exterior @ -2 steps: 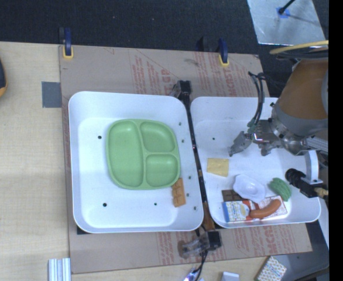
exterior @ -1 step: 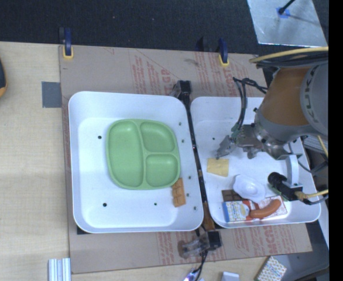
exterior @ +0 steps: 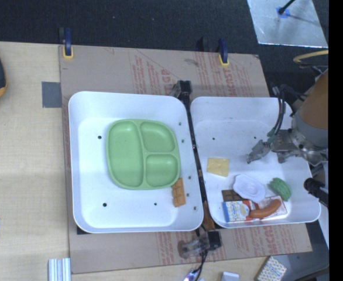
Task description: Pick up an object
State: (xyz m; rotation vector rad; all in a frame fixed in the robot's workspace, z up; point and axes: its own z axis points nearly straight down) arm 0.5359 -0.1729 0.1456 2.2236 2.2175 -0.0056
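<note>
- the gripper (exterior: 264,151) hangs over the right-hand part of the right bin (exterior: 230,107), reaching in from the right; whether the claw is apart or together i cannot tell at this size.
- nothing shows caught in the claw, and its tip points left, towards the bare white floor in the middle of that bin.
- behind it the grey arm (exterior: 312,122) with its orange band sits over the bin's right rim, with a dark cable looping up beside it.
- nearest the claw, below and to its left, a yellow cheese-like square (exterior: 218,167) lies flat on the bin floor, apart from the tip.
- further towards the near edge a white round lidded cup (exterior: 249,187) lies beside a green leafy piece (exterior: 280,188); the two are close but whether they touch is unclear.
- along the near wall a small carton (exterior: 236,211) lies on its side, with a red sausage-shaped piece (exterior: 266,208) lying across or against it.
- these things in the right bin are the ones on offer for picking; all rest on the bin floor.
- the left bin (exterior: 83,157) holds a green divided plate (exterior: 142,154) with three compartments, near its middle.
- just beside the plate's lower right corner lies a small orange-brown wafer-like piece (exterior: 178,192), near the bin's right wall.
- both bins sit on a cardboard sheet (exterior: 130,69), clipped at its far edge, on the wooden bench (exterior: 19,174).
</note>
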